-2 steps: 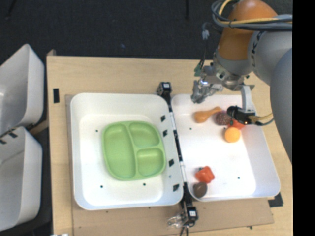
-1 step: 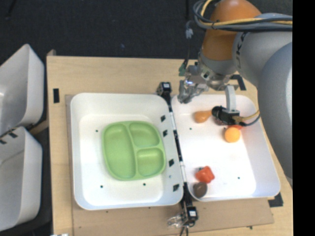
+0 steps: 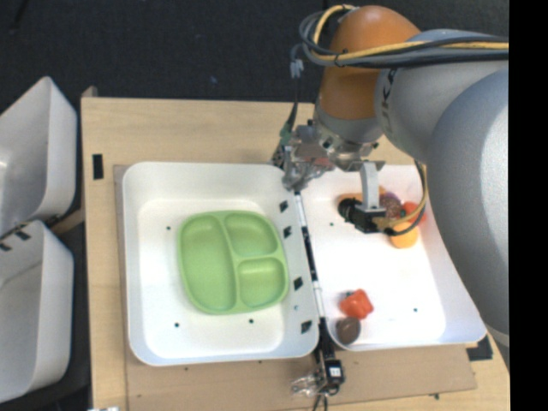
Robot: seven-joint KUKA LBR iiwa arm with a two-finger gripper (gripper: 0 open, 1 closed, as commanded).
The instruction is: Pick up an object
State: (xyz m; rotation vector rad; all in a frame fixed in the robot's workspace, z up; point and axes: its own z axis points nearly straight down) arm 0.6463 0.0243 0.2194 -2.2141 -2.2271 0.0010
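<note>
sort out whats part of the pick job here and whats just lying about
Job:
- gripper, above the divider
- red object, brown object, yellow object, all in the right bin
- green divided plate in the left bin, also a possible pick

Lying about:
- white tubs off the bench, at its left edge

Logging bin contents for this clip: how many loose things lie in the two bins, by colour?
Green divided plate: 1
Red object: 1
Brown object: 1
Yellow object: 1
Total: 4, plus a small cluster beside the yellow one, too hidden to count.
</note>
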